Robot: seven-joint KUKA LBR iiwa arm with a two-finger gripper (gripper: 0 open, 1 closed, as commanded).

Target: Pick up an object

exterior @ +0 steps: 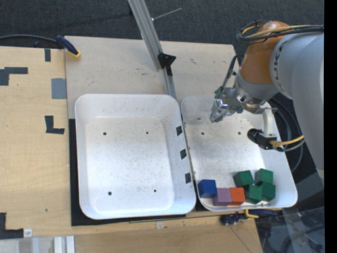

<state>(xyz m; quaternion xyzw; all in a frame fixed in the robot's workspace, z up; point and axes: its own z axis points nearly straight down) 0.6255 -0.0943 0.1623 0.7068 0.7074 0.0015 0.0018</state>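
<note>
From the fixed camera above the bench, the grey KUKA arm with its orange wrist band reaches in from the right, and its two-finger metal gripper (217,112) hangs over the far part of the right shallow white plastic bin (221,146), above bare floor. Whether the gripper is open or closed cannot be told at this size, and nothing is seen in it. The objects to pick all crowd the near edge of that bin: a blue cube (207,188), a purple block (224,195) and an orange block (237,195) in a row touching one another, with a cluster of dark green blocks (256,184) just to their right. The left shallow white plastic bin (129,154) lies alongside. The gripper is well apart from every block, so a descent from here would likely close on nothing. Once over the pile, tight packing against the near wall could block a finger or nudge neighbours aside.
</note>
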